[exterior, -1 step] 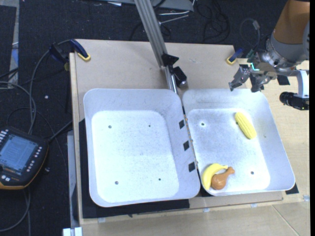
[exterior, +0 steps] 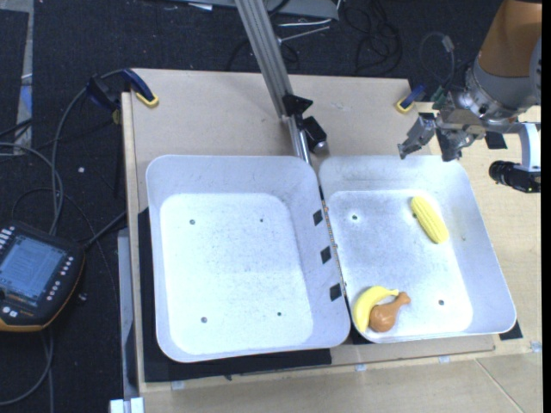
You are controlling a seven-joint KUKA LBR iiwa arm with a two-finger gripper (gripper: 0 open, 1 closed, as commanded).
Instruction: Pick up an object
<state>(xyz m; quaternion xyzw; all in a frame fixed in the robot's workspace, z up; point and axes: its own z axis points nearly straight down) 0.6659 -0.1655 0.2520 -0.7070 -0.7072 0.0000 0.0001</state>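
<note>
Two shallow white bins sit side by side on your bench: the left bin (exterior: 232, 256) and the right bin (exterior: 405, 256), their inner rims touching along the middle.

Items you can count in the right bin:
- One yellow corn cob (exterior: 429, 218), lying at a slant in the far right part of the bin, alone on the floor of the tray.
- One yellow banana (exterior: 372, 299), curved, against the near left corner of the bin.
- One orange-brown drumstick (exterior: 387, 312), lying just beside the banana and touching it on the banana's right side.

Arm: your grey arm with its orange band enters from the right. The gripper (exterior: 437, 140) hangs above the far rim of the right bin, up and slightly right of the corn cob and well apart from the banana and drumstick. Its two dark fingers are spread with a clear gap between them, and you can see nothing held in that gap.

Other fittings: a slanted metal rail (exterior: 267, 50) runs down to the junction of the bins; a handheld pendant (exterior: 30, 274) rests on the floor at the left.
</note>
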